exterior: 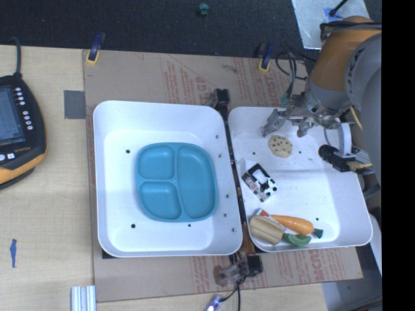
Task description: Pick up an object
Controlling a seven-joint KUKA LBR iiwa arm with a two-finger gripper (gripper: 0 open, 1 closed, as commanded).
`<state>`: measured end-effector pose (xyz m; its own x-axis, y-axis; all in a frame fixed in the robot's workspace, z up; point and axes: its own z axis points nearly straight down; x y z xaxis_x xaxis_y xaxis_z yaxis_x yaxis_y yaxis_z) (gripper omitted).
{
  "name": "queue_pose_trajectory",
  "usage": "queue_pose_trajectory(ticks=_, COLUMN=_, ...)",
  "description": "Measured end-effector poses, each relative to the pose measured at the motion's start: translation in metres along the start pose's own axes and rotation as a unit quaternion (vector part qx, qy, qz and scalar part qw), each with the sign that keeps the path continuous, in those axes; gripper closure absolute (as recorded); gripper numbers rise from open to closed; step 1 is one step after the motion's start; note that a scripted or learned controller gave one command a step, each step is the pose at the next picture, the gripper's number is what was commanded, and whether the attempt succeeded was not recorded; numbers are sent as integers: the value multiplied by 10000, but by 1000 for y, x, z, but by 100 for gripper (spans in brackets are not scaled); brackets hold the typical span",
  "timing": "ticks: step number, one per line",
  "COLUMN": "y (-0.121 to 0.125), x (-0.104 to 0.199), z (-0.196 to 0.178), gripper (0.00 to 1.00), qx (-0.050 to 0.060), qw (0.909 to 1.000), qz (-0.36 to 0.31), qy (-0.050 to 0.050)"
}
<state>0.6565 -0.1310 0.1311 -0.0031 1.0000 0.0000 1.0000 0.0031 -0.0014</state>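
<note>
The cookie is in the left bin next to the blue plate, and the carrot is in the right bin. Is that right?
Not quite. The cookie lies in the right bin, just below the gripper, not beside the blue plate, which sits alone in the left bin. The camera view shows this. The carrot is in the right bin, as you said.

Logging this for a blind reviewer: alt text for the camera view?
The gripper hovers open above a cookie in the right bin, which also holds a carrot, a wooden block and a small black-and-white item. The left bin holds a blue divided plate.
</note>
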Motion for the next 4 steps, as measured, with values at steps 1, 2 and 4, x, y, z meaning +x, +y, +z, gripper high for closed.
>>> queue_pose_trajectory(ticks=1, y=0, x=5, z=38, gripper=0, qx=-2, qw=10000, qz=-12, qy=-6)
queue_pose_trajectory(ticks=2, y=0, x=-18, z=2, gripper=0, qx=-2, qw=10000, qz=0, qy=-1)
queue_pose_trajectory(ticks=4, y=0, x=-33, z=23, gripper=0, qx=-1, qw=10000, qz=3, qy=-2)
